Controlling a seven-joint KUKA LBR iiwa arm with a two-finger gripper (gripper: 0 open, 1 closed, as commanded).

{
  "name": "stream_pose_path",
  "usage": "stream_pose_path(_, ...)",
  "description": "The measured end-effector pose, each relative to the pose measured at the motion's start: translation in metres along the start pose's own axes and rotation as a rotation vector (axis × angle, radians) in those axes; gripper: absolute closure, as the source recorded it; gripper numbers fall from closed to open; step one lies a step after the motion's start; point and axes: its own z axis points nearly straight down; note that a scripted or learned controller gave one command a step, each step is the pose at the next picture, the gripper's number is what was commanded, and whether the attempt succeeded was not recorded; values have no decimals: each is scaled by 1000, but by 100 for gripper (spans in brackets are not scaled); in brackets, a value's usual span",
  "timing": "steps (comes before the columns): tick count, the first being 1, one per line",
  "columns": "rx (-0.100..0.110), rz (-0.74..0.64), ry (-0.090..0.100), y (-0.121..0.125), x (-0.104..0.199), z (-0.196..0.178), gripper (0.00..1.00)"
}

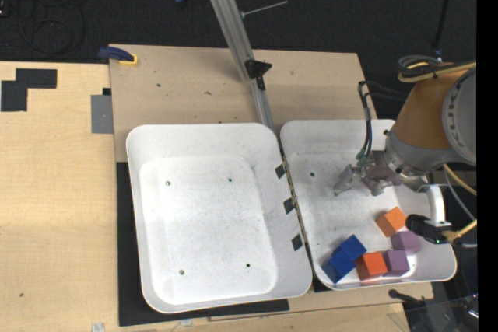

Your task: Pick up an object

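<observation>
The blocks lie clustered in the near right corner of the right bin (327, 144): a blue block (345, 257), an orange block (373, 265) touching a purple block (397, 263), another purple block (405, 242) and a second orange block (391, 221) just behind them. They look like small, stiff pieces with flat faces, probably light and neither fragile nor slippery, so a hold across two opposite flat sides should serve. The blue block stands a little apart at the left of the group and leaves room on both sides; the orange and purple pair press together and offer less room. The pincer (352, 179) hangs over bare bin floor, near the blocks but behind them and not touching any; whether it is apart or together cannot be told. The left bin (156, 140) sits beside, on the table (187, 82).
</observation>
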Motion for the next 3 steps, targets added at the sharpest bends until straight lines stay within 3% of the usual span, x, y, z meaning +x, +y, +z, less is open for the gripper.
stream_pose_path(1, -3, 6, -1, 0, -1, -13, 100)
stream_pose_path(2, -10, -8, -2, 8, -1, -58, 100)
stream_pose_path(3, -12, -5, -3, 0, -2, -117, 100)
